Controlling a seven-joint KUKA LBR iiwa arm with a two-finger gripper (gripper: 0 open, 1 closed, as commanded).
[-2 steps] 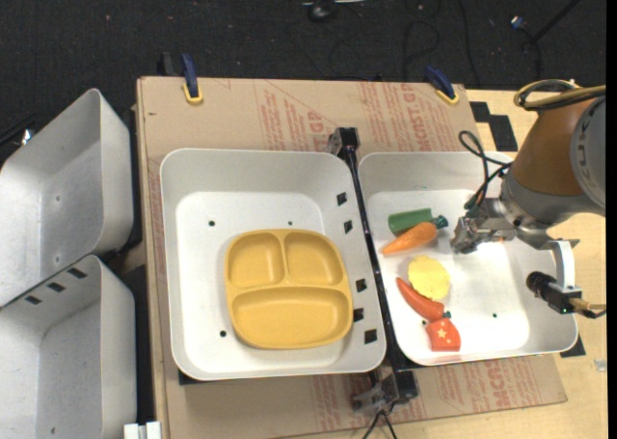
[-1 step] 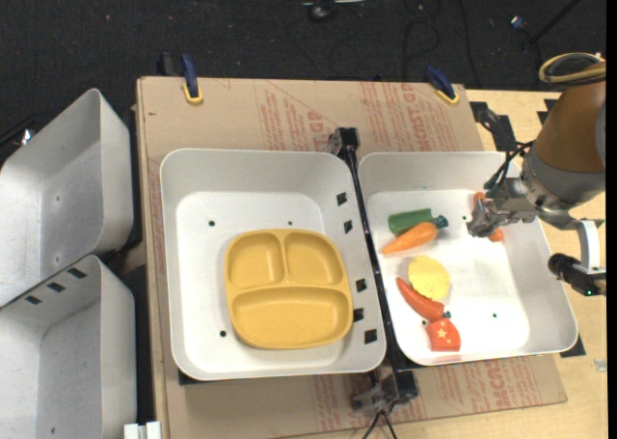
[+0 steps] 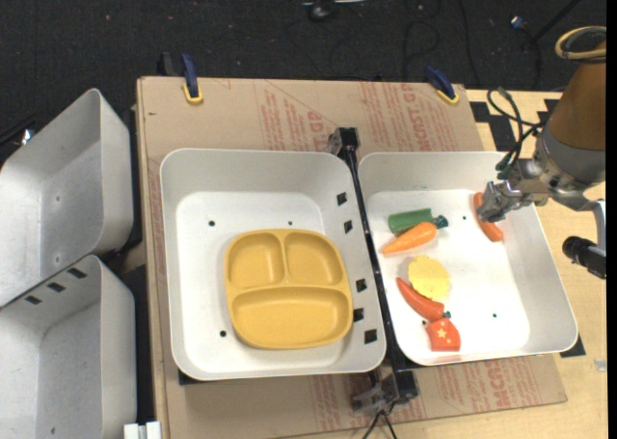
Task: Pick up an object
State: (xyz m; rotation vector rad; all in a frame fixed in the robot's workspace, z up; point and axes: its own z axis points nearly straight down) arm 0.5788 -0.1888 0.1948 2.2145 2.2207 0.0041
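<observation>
The gripper (image 3: 495, 204) hung at the right bin's (image 3: 540, 263) far right side, touching a small orange-red toy (image 3: 490, 225), slim and elongated, lying against the wall. Whether it was clenched on the toy could not be told.

- Desk (image 3: 289, 119): brown board carrying two shallow white bins side by side.
- Left bin (image 3: 193, 234): holds a yellow divided plate (image 3: 287, 288), lying flat.
- Right bin (image 3: 521, 283): holds a green vegetable (image 3: 411, 220) touching an orange carrot (image 3: 409, 237); below these a yellow piece (image 3: 429, 278), a red pepper (image 3: 418, 299) and a red strawberry (image 3: 443, 334), closely grouped.
- Claw (image 3: 499, 198): at the right bin's upper right corner, just beside a small orange-red item (image 3: 489, 225). Grip cannot be judged.
</observation>
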